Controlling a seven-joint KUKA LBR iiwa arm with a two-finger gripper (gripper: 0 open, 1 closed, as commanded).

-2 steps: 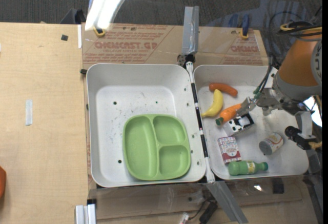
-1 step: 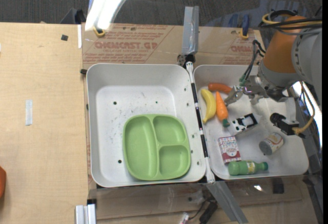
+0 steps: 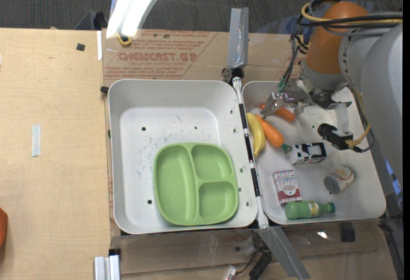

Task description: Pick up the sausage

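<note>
Green plastic comes first: a divided plate (image 3: 195, 182) lies flat in the left bin (image 3: 112, 144), toward its 5 o'clock corner, with nothing on it.

The right bin (image 3: 365, 182) holds everything loose. A banana (image 3: 256, 132) and a carrot (image 3: 273, 134) lie against its 9 o'clock wall. A red box (image 3: 287, 186) and a green bottle (image 3: 309, 209) lie at 6 o'clock, a black-and-white carton (image 3: 309, 152) near the middle, and a can (image 3: 338, 179) at 4 o'clock.

The sausage (image 3: 286, 115), short and orange-red, lies near 11 o'clock, just above the carrot. The gripper (image 3: 275, 106) hangs over the sausage's upper end, probably placed there to grasp it. Whether it has closed on the sausage cannot be told.
</note>
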